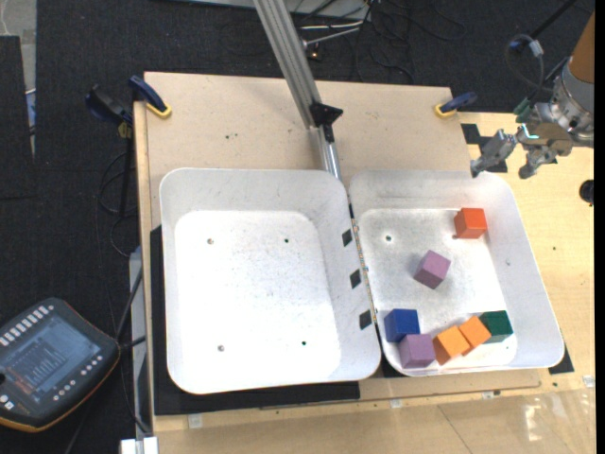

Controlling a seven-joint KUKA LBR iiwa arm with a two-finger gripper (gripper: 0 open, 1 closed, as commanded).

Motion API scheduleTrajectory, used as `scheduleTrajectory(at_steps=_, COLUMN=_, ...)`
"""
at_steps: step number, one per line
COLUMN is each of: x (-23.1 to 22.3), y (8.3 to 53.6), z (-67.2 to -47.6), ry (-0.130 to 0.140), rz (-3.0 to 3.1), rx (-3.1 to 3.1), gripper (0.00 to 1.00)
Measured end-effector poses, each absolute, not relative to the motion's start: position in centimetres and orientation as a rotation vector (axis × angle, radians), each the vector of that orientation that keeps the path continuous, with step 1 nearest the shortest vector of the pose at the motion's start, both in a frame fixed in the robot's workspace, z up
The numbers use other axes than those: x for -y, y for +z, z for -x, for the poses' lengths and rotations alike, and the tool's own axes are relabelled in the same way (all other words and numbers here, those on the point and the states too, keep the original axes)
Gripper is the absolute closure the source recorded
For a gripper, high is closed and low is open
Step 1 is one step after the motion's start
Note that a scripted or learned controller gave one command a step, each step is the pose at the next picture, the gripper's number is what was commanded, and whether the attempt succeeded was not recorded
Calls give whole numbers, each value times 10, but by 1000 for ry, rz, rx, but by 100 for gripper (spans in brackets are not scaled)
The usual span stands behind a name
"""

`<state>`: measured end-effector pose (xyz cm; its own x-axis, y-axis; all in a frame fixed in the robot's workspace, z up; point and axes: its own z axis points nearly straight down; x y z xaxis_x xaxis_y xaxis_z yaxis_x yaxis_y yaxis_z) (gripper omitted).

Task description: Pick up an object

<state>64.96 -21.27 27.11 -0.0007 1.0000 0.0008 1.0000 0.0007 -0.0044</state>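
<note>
The right bin (529,282) holds several small blocks. An orange cube (470,222) lies near its far side and a purple cube (432,269) sits in the middle. Along the near edge are a blue cube (402,324), a second purple cube (417,350), an orange block (459,339) and a green block (495,325). My gripper (515,155) hangs above the bench just beyond the right bin's far right corner, open, with nothing between its fingers.
The left bin (189,253) lies beside the right one. A metal pole (288,45) slants from the top down to the gap between the bins. Clamps (149,96) sit at the bench's far corners. A teach pendant (47,357) lies at the lower left.
</note>
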Motion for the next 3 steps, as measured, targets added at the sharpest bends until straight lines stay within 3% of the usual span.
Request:
scheduleTrajectory(at_steps=1, x=212, y=274, z=-650, ry=1, rz=2219, rx=2225, gripper=0)
scheduleTrajectory(at_steps=3, x=202, y=147, z=-649, ry=5, rz=2214, rx=2222, gripper=0)
